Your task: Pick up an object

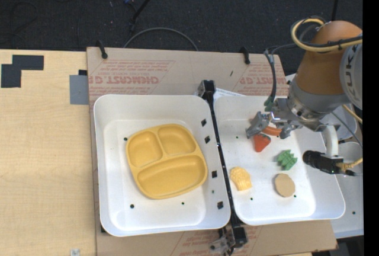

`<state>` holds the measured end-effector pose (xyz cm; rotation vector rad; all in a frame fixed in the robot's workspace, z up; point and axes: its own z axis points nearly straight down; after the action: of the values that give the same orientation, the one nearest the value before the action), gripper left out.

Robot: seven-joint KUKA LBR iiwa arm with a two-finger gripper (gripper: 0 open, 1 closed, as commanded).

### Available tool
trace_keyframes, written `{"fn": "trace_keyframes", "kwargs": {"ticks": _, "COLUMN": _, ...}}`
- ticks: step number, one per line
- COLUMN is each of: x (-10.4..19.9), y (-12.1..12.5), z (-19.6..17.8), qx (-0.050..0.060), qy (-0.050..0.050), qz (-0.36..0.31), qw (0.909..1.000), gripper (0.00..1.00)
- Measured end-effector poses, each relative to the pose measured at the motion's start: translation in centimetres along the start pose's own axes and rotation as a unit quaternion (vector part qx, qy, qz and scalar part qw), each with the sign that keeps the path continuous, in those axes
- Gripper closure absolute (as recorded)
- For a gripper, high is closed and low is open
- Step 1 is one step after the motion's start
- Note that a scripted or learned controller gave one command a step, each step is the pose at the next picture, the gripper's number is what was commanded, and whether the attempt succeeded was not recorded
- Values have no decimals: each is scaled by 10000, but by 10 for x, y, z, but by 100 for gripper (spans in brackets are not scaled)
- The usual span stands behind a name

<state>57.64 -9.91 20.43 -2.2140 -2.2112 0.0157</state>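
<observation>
Glossy white plastic is seen on both bins [112, 130]. Smooth yellow plastic on the divided tray [166, 160]. Bench top [41, 154] is matt pale wood-grain; printed cardboard [148, 74] underneath.

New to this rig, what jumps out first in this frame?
The big yellow divided tray sits tilted in the left bin. Next, the grey-and-orange arm reaches in from the right, its claw low over the right bin, right at a red-orange piece. Nearer the camera in that bin lie a green piece, a yellow chunk and a tan disc.
</observation>
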Motion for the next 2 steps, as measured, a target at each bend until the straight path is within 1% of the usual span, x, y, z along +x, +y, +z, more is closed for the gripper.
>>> {"fn": "trace_keyframes", "kwargs": {"ticks": 1, "x": 0, "y": 3, "z": -8, "qx": -72, "qy": -9, "qz": -9, "qw": 10000, "gripper": 0}}
{"fn": "trace_keyframes", "kwargs": {"ticks": 2, "x": 1, "y": 12, "z": 49, "qx": -41, "qy": -3, "qz": -7, "qw": 10000, "gripper": 0}}
